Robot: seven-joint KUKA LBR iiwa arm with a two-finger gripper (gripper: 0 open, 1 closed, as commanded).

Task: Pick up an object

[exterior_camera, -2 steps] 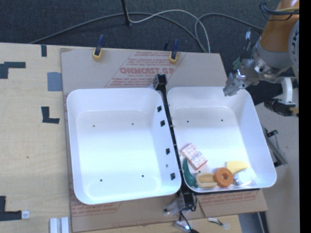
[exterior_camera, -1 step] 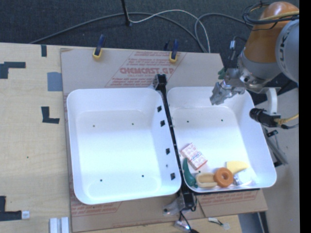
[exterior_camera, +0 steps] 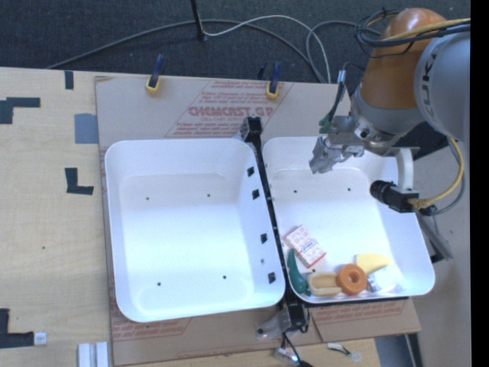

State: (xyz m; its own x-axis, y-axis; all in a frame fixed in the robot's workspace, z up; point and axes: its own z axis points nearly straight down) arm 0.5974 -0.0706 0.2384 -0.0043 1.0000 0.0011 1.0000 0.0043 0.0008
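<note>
My gripper (exterior_camera: 324,161) hangs over the far edge of the right bin (exterior_camera: 336,197), with nothing visible between its fingers. Well away from it, at the bin's near end, lie the objects: a small white box with red print (exterior_camera: 305,245), an orange ring (exterior_camera: 352,279), a tan bread-like piece (exterior_camera: 324,284), a yellow wedge (exterior_camera: 372,263), a green item (exterior_camera: 296,275) against the divider and a clear wrapped item (exterior_camera: 384,282).
The left bin (exterior_camera: 183,228) lies beside the right one, parted by a black clipped divider (exterior_camera: 263,205). Both rest on a cardboard sheet (exterior_camera: 214,109) held by two clamps. Cables trail behind the bench.
</note>
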